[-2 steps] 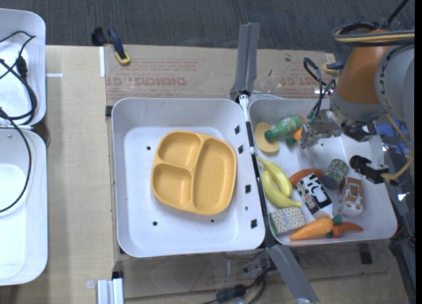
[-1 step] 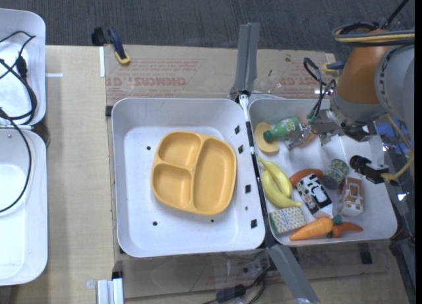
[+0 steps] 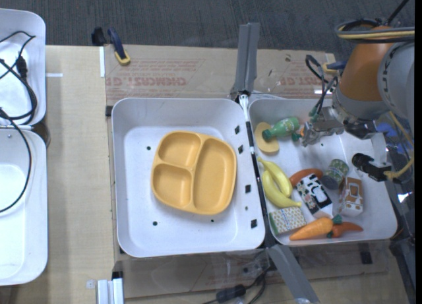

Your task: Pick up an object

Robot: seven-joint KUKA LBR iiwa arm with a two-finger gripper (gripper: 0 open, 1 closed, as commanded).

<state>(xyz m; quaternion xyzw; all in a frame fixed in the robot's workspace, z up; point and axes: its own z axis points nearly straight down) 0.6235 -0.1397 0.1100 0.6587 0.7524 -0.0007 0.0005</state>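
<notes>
The right bin (image 3: 379, 227) holds several small objects. A green bottle (image 3: 285, 126) lies at its back, beside a yellow round piece (image 3: 267, 139). Further forward are bananas (image 3: 277, 184), a carrot (image 3: 313, 228), a black-and-white patterned toy (image 3: 315, 194), a small can (image 3: 336, 171), a little carton (image 3: 351, 197) and a patterned block (image 3: 287, 219). My gripper (image 3: 316, 130) hangs low over the back of this bin, just right of the green bottle. I see nothing held in it.
The left bin (image 3: 132, 230) holds a yellow divided plate (image 3: 194, 172). A grey divider post (image 3: 247, 59) rises between the bins at the back. The arm's orange band (image 3: 369, 65) and cables crowd the right bin's back right corner.
</notes>
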